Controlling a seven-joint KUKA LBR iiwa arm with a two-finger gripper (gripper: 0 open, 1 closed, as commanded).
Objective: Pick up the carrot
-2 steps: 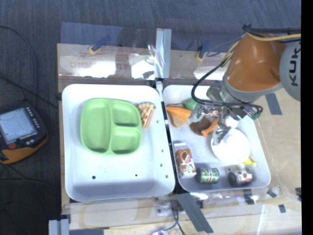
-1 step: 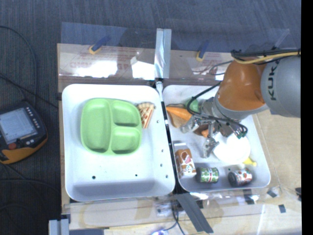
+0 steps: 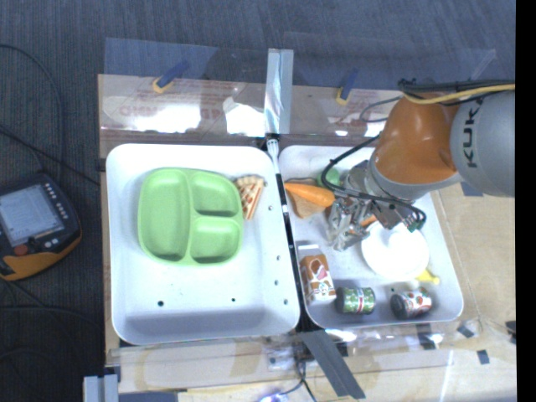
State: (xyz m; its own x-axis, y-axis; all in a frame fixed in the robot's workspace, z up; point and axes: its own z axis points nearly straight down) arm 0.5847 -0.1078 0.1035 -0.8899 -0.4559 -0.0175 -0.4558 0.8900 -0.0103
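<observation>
Watching the overhead camera from my desk: the carrot [image 3: 308, 195] is in the right bin [image 3: 445, 285], up near its top-left corner, just beside the divider wall between the two bins. The hand [image 3: 345, 224] is hanging just to the carrot's right and a bit toward the near edge, so the carrot lies up and to the left of it, close but not between the fingers as far as I can see. The long axis runs roughly left to right across the view, tilted slightly down toward the right, fat end right, pointy end toward the divider. There's one arm, so no choice about who's nearer.

As for how wide the fingers are, I honestly cannot tell (the metal bits blur into cables and the arm's shadow), so I'm not calling it.

The carrot itself looks like a smooth orange plastic toy, tapered, probably slick, and its right end sits in shadow under the wrist.

Neighbours: a white plate [image 3: 395, 254] just right of the hand, a food packet [image 3: 316, 278] and two small cans [image 3: 358, 300] along the near edge. The left bin [image 3: 167, 308] has a green divided tray [image 3: 191, 214] and a pizza slice toy [image 3: 249, 194].

My guess is the next move needs a short shift up-left, fingers straddling the carrot's short side.
</observation>
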